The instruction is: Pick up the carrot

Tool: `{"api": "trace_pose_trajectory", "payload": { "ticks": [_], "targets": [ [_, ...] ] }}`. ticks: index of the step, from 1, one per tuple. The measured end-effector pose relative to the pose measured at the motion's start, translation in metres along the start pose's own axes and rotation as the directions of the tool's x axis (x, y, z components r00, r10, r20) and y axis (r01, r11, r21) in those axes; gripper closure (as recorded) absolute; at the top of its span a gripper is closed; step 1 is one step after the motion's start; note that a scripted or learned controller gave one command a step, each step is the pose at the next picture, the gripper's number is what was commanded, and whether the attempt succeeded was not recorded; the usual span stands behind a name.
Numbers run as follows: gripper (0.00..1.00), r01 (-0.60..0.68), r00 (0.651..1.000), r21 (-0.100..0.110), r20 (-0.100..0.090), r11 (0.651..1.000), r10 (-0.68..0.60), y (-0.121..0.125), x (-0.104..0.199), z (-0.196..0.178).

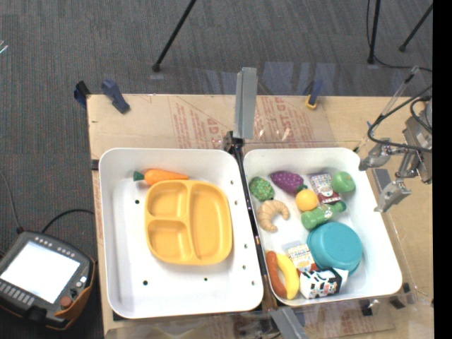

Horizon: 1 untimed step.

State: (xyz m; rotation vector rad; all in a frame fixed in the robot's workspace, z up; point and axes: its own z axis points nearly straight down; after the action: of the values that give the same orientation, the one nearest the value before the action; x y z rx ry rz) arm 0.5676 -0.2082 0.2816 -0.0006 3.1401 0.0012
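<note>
- The carrot [164,176] lies flat in the left bin [120,274], toward the upper left of that bin, its green leafy end pointing left and its orange body tapering right.
- It sits just beside the upper edge of the yellow divided plate [189,221], looking to be touching the plate's rim or nearly so; we cannot tell which.
- We judge it a toy of light, stiff plastic: smooth, somewhat slippery and apt to roll, but in no way fragile.
- We would take hold across the thicker middle of the orange body, fingers straddling it from the far and near sides, though the plate rim leaves little room on the near side, so a finger may land on the plate.
- The right bin [390,260] holds a crowd of other toys: a croissant [270,214], a purple eggplant-like piece [287,181], a yellow lemon [306,200], a teal bowl [337,246], a small milk carton [321,283] and more.
- The gripper [395,182] hangs at the right of the frame, over the right bin's outer edge and well apart from the carrot.
- We cannot tell how wide the pincer stands, as it is too small and cluttered there; we see nothing held in it.
</note>
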Motion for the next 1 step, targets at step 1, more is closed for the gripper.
{"api": "trace_pose_trajectory", "payload": {
  "ticks": [1],
  "targets": [
    [1.0, 0.003, 1.0, 0.0, 0.003, 1.0, -0.003, 0.0016, -0.0019, -0.0101]
  ]
}}
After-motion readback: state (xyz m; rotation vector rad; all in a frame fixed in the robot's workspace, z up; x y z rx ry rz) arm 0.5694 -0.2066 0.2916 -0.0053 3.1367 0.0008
